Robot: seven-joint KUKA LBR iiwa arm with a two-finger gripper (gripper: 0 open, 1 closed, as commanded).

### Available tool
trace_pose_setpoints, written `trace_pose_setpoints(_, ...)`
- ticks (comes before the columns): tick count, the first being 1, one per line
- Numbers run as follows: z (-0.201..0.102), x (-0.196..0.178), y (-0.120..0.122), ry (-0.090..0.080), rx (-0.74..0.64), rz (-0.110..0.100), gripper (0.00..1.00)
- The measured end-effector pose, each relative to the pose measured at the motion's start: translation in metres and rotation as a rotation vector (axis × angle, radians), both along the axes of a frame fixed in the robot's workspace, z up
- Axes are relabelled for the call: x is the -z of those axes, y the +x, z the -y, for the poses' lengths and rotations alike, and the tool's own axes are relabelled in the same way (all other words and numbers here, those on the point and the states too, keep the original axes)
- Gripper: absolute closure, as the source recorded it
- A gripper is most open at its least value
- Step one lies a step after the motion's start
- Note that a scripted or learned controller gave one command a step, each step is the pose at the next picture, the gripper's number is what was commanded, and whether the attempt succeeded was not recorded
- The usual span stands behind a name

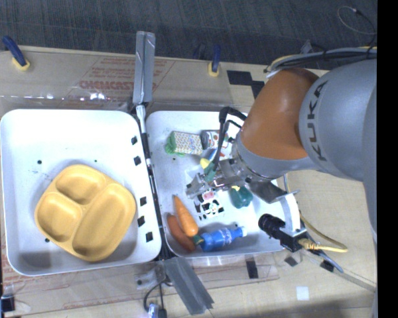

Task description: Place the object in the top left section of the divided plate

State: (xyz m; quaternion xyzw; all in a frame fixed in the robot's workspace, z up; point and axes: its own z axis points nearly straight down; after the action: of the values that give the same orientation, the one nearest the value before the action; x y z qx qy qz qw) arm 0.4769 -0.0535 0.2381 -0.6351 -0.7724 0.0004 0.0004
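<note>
Divided plate [85, 211], smooth yellow plastic with three rounded lobes, lies in the left shallow white bin [26, 131]. The right white bin [160, 128] holds two glossy orange carrots [182, 222] with tips pointing up-left, a blue plastic bottle [220, 237] lying left-to-right, a green patterned packet [184, 143] and a black-and-white cow-print piece [211, 208]. The pincer [212, 174] hangs over this clutter; whether it is wide or narrow I cannot tell. "KUKA" reads along the grey arm [338, 111].

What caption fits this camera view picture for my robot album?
Robot arm reaches into the right bin of toys while the yellow divided plate waits in the left bin.
</note>
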Motion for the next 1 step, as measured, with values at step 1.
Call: trace_pose_setpoints(1, -0.0005, -0.0095, 0.0008, 0.000, -0.006, -0.002, 1.00)
